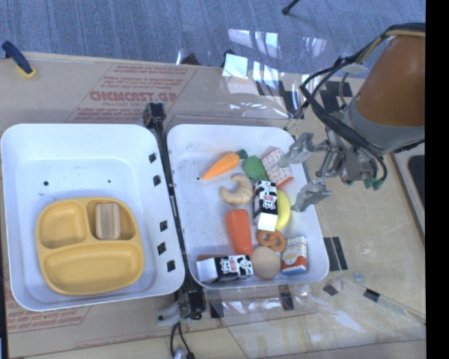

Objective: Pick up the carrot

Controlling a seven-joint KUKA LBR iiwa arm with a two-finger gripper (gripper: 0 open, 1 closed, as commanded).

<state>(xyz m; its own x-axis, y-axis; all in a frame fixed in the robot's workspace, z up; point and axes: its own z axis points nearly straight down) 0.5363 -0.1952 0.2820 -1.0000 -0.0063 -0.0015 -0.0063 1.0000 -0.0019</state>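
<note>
Carrot (220, 165) lies tilted in right bin (181, 200), upper part, green top toward milk carton (275, 167); croissant (237, 191) just below carrot. Hand (309, 172) right of carrot, over bin's right rim, fingers spread wide, holding nothing. Advice: approach from above, straddle carrot mid-body across its width, avoid croissant.

From my station I read red print on the brown protective sheet (127, 88) covering the bench, just beyond the far edge of the left bin (15, 200): "CHEMCAST GP". Smaller red lines around it are too faint to make out. The small cartons (267, 197) in the right bin (181, 144) carry markings I cannot read.
</note>
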